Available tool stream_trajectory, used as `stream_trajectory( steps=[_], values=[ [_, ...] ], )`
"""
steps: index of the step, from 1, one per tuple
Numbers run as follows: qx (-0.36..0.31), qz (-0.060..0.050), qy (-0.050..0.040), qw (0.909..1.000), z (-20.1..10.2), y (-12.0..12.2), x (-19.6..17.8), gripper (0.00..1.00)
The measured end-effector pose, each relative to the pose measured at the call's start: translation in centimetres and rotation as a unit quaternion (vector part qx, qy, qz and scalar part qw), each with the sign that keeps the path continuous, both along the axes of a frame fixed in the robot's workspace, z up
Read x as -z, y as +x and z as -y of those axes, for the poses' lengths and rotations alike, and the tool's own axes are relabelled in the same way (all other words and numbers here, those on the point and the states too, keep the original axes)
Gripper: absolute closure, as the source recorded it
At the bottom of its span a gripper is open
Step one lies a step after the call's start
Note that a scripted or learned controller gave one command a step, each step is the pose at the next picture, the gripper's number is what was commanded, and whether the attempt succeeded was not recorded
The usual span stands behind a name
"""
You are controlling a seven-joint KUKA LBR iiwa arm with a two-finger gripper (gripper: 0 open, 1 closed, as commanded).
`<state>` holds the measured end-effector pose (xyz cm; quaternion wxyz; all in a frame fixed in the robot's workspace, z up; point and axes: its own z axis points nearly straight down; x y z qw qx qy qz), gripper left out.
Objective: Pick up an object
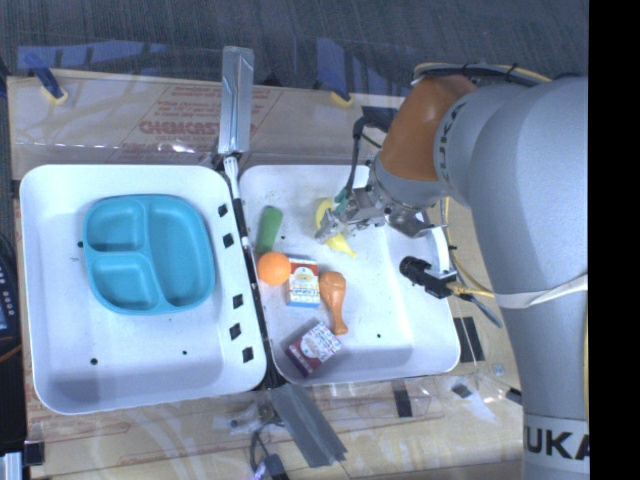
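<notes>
The jaws [338, 223] are hovering at a yellow banana [330, 226], probably light, smooth plastic; their grip I cannot tell.

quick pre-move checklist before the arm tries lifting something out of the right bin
1. Gripper is over the right bin: ok.
2. Gripper is at a target, the yellow object: ok, it sits right at it.
3. Yellow object is between the fingers: cannot tell, the wrist hides the contact.
4. Neighbours stay apart from the target: ok, the green cylinder and orange ball lie off to the side.
5. Blue divided plate is out of the path, in the left bin: ok.
</notes>
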<state>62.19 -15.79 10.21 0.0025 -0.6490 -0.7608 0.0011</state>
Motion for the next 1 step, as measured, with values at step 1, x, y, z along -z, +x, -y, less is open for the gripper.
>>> stream_trajectory(
  steps=[1],
  values=[
    [0.030,0.004,-0.0012,0.9995,-2.57,-3.12,-13.10,1.00]
  ],
)
